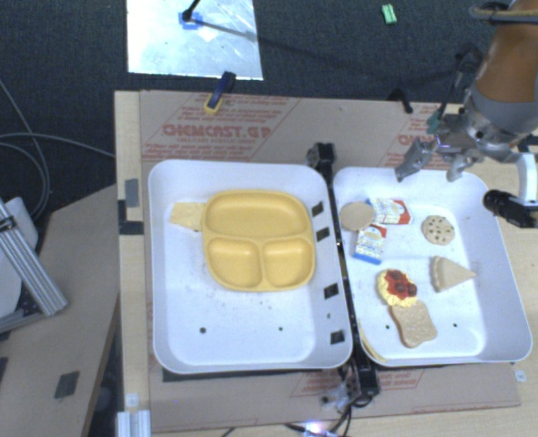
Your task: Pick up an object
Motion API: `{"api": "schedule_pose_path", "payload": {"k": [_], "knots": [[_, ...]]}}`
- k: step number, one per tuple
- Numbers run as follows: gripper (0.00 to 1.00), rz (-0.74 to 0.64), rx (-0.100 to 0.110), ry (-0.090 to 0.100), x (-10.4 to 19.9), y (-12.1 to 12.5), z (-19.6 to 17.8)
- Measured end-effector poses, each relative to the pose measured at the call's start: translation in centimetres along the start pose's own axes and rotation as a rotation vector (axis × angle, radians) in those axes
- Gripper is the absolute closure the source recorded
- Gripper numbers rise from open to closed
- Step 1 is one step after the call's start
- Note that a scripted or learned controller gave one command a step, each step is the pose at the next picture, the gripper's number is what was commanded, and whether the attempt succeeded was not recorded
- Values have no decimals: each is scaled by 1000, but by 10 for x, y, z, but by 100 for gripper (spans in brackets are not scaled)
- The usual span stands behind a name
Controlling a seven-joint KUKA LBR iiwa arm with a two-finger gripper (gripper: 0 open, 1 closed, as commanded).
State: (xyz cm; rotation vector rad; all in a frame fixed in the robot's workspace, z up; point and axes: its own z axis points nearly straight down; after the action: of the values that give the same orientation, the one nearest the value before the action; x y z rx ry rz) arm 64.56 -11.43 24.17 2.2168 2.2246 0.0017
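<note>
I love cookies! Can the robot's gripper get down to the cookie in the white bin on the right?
Probably yes. The gripper hangs above the far edge of the right bin, with its fingers apart. The cookie lies flat on its own, a gap all round it, and nothing covers it.

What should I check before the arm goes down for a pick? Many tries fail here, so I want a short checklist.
1. Fingers spread and holding nothing: ok.
2. Gripper over a target: not ok, it hangs at the right bin's far rim.
3. Cookie lies apart from its neighbours: ok.
4. Small cartons separated: not ok, they touch.
5. Yellow tray out of the path: ok, it is in the left bin.
</note>
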Motion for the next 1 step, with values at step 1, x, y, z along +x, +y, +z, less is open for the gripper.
{"api": "schedule_pose_path", "payload": {"k": [1], "knots": [[0,2,12,3,19,-21,137]]}}
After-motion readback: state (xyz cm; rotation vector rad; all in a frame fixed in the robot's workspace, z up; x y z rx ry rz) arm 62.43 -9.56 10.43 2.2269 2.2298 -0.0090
